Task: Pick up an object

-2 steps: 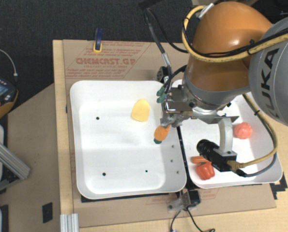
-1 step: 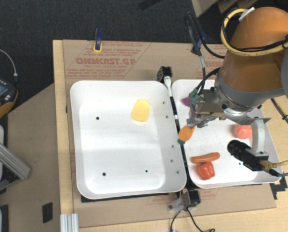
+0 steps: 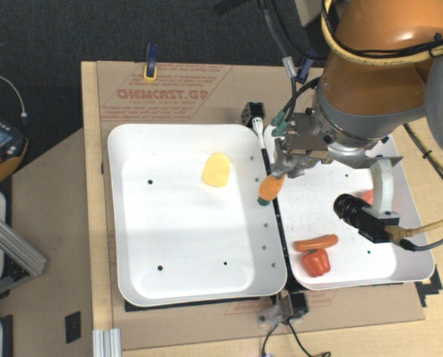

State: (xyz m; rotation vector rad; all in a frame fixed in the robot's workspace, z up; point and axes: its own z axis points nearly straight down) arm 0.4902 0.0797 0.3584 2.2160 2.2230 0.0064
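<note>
My gripper [image 3: 282, 171] hangs over the divide between the two bins, at the right bin's left edge. A small orange piece with a green tip [image 3: 269, 188] sits between its fingertips and hangs just below them, over the rims. A yellow chunk [image 3: 217, 169] lies in the left bin [image 3: 132, 222], upper middle. In the right bin [image 3: 355, 274] an orange sausage-shaped piece [image 3: 316, 242] lies near the front, with a red pepper-like piece [image 3: 317, 262] just below it.
A small red thing [image 3: 367, 197] peeks out behind the wrist hardware in the right bin. The big arm body covers the right bin's far half. Cardboard [image 3: 161, 88] lies under both bins, with a blue clip [image 3: 152, 56] at its far edge.
</note>
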